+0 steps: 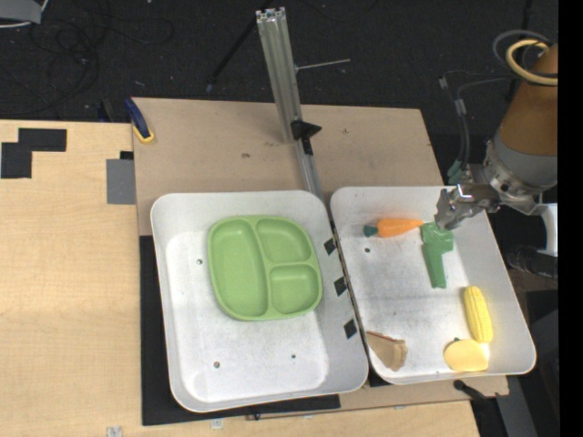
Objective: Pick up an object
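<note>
In the right bin (410,335) lie an orange carrot (398,228), a green elongated toy (437,255), a yellow corn cob (477,313), a yellow lemon-like piece (466,356) and a brown wedge (389,349). My gripper (448,215) hangs over the bin's far right part, right above the top end of the green toy and just right of the carrot. The green toy's upper end sits directly under the fingertips; whether they touch it I cannot make out.
The left bin (182,335) holds a green divided plate (265,267). A metal post (281,71) rises behind the bins. Black clips (339,285) sit along the seam between the bins. Wooden boards lie at the left and rear.
</note>
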{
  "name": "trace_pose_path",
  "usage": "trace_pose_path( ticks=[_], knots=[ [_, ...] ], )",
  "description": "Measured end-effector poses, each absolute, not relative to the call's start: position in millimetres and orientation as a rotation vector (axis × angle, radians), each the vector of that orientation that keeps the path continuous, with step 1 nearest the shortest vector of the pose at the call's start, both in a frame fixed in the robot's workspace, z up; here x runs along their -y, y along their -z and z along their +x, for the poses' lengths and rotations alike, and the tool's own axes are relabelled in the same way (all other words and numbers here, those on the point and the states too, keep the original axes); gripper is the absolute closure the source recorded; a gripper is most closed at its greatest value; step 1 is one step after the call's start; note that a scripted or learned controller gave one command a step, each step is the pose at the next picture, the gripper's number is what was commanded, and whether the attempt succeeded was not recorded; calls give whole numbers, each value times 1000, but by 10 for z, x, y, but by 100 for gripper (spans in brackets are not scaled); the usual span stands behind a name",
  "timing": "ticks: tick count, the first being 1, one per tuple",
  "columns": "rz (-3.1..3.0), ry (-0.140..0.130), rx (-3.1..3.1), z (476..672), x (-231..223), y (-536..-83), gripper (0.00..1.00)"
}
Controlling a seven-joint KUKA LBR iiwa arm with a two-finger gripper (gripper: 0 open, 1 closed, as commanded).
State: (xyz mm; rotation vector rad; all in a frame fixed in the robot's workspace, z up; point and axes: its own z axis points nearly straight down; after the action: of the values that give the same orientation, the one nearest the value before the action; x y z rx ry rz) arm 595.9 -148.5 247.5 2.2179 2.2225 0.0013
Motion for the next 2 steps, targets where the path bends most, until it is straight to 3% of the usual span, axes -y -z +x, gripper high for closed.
trace_pose_path(
  ticks=[2],
  knots=[
    [2221,3,-2229,5505,535,-2321,100]
  ],
)
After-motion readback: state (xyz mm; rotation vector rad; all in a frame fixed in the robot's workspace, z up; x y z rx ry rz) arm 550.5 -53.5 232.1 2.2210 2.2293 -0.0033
